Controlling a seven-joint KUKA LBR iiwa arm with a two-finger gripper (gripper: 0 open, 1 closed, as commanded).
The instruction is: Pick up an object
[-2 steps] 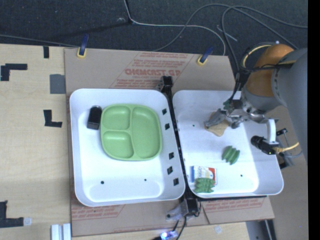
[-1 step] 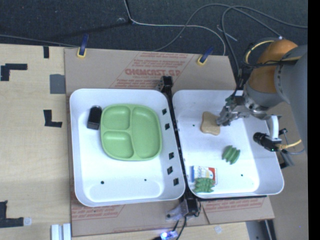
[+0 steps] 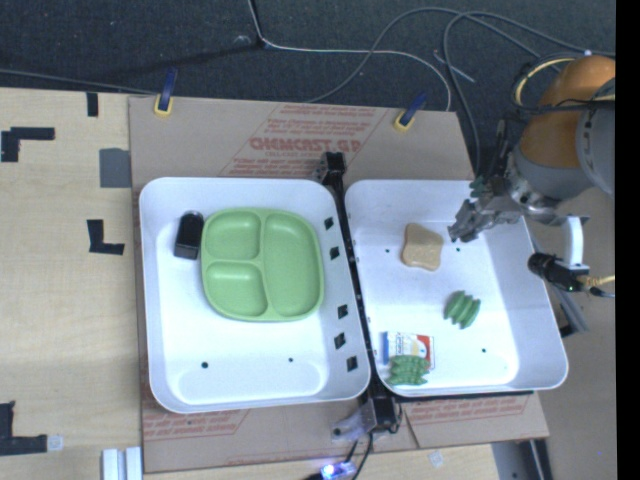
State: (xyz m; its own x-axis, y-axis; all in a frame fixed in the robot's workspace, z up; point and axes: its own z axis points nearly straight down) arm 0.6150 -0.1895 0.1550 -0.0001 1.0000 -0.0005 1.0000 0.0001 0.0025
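Note:
In the right bin (image 3: 520, 363) lie a tan bread-like piece (image 3: 422, 248), a small green ridged object (image 3: 462, 309) and a flat packet with green and red print (image 3: 408, 356) near the front left corner. My gripper (image 3: 466, 225) hangs over the bin's back right part, just right of the tan piece and apart from it. Nothing shows between its fingers. In the left bin (image 3: 160, 298) sits a green divided plate (image 3: 264, 264) with a small black block (image 3: 188, 235) on its left.
Both bins rest on a cardboard sheet (image 3: 300, 138) held by two clamps at the back. Cables (image 3: 420, 28) trail over the dark floor behind. Black clips line the seam (image 3: 343, 268) between the bins. The grey arm (image 3: 560, 138) stands over the right bin's far right edge.

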